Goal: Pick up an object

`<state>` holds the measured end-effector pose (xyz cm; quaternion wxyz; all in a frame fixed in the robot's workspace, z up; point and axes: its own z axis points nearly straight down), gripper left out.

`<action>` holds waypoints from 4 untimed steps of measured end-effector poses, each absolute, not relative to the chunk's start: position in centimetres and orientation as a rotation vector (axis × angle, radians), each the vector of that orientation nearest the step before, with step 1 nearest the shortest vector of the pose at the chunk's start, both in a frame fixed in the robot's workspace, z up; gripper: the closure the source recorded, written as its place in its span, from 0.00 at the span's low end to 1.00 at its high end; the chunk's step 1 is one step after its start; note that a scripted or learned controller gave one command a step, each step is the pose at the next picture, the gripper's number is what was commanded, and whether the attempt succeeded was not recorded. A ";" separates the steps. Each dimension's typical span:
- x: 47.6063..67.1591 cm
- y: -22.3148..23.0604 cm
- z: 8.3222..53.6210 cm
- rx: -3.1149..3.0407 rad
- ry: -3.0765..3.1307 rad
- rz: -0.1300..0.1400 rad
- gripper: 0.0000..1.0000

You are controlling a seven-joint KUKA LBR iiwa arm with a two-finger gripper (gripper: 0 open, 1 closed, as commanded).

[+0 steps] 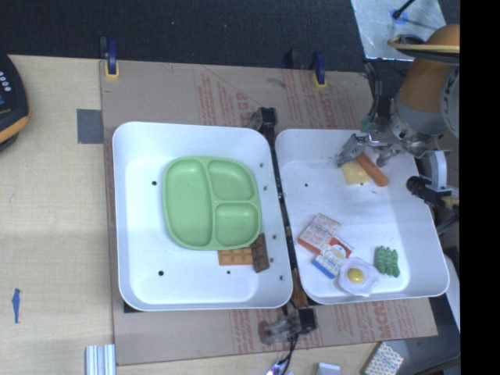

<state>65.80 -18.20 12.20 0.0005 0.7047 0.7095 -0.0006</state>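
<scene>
The arm point(426, 84) is reaching in from three o'clock, and its gripper point(367, 148) is hovering with fingers spread wide, holding nothing, at twelve o'clock in the right bin point(422, 233). I judge the approach is underway; next it needs lowering and closing. The left bin point(141, 209) is bearing a smooth green divided plate point(211, 201). Just below the fingers are lying a pale yellow block point(355, 176) and a slim orange carrot point(374, 173), touching.
</scene>
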 end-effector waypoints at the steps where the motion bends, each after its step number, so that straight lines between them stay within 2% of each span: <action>1: 64.1 -19.7 14.3 2.221 2.226 -0.004 0.00; 2: 65.7 -17.4 12.4 2.214 2.230 -0.003 0.00; 3: 63.8 -19.7 13.6 2.221 2.226 -0.005 0.00; 4: 65.7 -18.1 11.1 2.214 2.229 -0.004 0.00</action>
